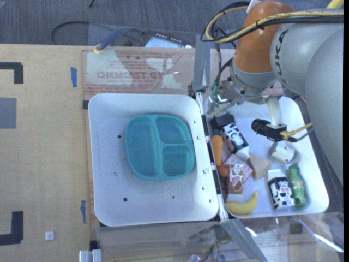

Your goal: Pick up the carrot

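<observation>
The carrot (217, 149) is a small orange piece lying lengthwise against the left wall of the right bin (313, 146), between that wall and a black box with white lettering (233, 135). My gripper (217, 107) hangs below the orange wrist band at the bin's back left corner, just behind the carrot and apart from it. Nothing shows in its grasp. Its tips are lost among dark parts and the black box.
Crowded around the carrot in the right bin are a brown and white carton (238, 176), a banana (243, 203), a cow-patterned carton (280, 193), a green bottle (296, 183) and a white cup (282, 153). A teal divided plate (161, 146) lies in the left bin (103, 146).
</observation>
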You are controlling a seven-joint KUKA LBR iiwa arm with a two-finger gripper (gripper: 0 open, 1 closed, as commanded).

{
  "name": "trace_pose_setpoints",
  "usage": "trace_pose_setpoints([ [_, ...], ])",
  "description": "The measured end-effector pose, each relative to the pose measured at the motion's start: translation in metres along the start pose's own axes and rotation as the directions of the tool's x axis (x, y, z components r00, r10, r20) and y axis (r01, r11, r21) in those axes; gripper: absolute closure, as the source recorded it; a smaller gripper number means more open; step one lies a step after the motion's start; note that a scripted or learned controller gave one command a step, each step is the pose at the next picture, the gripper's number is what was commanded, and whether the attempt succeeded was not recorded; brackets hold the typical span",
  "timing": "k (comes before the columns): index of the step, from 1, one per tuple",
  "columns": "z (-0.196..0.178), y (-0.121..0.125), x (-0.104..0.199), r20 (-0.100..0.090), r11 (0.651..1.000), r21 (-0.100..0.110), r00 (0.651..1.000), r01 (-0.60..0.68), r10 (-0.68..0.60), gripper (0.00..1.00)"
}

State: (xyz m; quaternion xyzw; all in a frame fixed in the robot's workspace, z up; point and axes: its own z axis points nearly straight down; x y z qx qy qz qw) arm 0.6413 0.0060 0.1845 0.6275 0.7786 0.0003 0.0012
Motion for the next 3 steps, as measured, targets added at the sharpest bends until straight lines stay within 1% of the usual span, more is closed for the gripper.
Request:
trace_pose_setpoints([
  [1,0.000,0.033,0.064,0.000,0.923,0.002,0.923,-0.385,0.385,1.00],
  [2,-0.036,0.050,0.113,0.002,0.651,0.003,0.651,-0.759,0.759,1.00],
  [3,-0.046,0.051,0.116,0.004,0.657,0.004,0.657,-0.754,0.754,1.00],
])
